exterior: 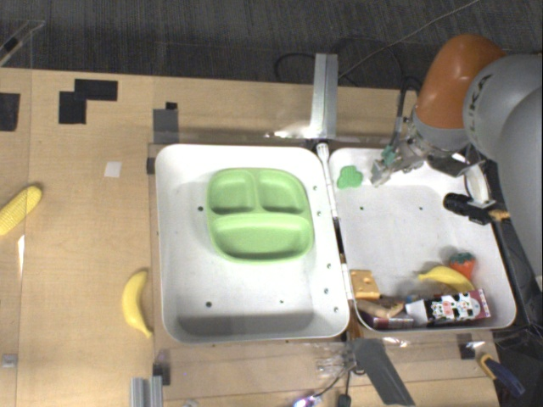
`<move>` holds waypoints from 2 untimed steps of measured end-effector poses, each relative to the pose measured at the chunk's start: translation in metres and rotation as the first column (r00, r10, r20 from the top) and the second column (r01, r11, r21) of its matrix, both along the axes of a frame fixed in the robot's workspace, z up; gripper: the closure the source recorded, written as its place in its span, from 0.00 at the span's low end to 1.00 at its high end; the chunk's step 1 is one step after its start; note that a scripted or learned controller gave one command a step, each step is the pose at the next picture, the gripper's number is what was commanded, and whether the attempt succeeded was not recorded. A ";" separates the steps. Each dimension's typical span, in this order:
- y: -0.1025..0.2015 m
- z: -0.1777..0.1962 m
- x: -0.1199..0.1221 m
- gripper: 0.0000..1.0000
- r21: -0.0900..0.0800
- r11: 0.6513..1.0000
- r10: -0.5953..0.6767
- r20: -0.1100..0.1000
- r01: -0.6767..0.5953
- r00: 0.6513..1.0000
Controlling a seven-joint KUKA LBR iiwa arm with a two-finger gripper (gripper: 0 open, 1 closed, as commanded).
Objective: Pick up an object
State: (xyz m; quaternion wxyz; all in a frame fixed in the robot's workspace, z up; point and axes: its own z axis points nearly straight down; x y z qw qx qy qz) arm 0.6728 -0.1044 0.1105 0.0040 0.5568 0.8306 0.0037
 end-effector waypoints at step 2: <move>0.001 0.011 0.001 1.00 0.000 1.000 0.004 0.003 -0.004 1.000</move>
